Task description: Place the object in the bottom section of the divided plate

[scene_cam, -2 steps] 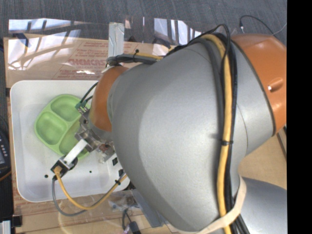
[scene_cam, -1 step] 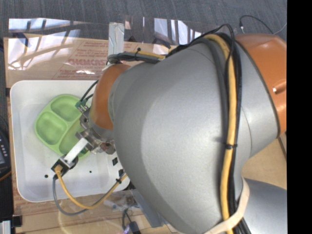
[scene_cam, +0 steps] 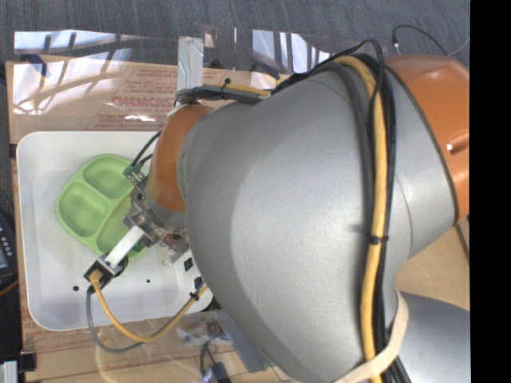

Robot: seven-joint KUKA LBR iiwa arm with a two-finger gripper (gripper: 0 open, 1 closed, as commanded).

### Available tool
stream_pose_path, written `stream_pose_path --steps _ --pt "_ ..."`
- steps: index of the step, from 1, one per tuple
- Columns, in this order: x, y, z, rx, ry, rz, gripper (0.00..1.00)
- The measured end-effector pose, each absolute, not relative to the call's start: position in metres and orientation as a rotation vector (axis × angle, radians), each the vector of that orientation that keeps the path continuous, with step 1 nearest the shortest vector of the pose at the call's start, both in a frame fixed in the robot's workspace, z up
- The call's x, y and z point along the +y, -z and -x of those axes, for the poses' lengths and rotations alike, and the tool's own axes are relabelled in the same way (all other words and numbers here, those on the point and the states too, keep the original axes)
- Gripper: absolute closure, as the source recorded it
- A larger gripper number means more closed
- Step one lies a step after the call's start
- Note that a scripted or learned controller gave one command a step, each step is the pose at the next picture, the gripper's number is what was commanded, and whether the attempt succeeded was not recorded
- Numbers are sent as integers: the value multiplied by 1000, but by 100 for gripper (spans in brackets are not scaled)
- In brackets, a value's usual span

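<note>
The grey arm (scene_cam: 319,214) looms in from the right, its orange band (scene_cam: 164,170) and wrist bent down over the white bin (scene_cam: 40,294). The pincer (scene_cam: 148,234) sits at the green divided plate's (scene_cam: 92,198) right edge; its opening cannot be told. A yellow cable (scene_cam: 136,329) loops below it.

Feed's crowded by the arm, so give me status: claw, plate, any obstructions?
Claw hidden under grey arm. Green divided plastic plate in white bin, partly covered. Object unseen. Yellow cable trails over bin edge.
</note>
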State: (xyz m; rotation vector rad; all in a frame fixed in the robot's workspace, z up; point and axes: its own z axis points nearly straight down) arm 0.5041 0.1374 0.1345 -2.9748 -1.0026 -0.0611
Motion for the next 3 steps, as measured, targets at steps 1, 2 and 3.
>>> stream_pose_path --steps 1,2,3 --pt "138 -143 -504 -1012 58 2970 100" --pt "138 -143 -504 -1012 58 2970 0" --pt "139 -152 -504 -1023 56 2965 100"
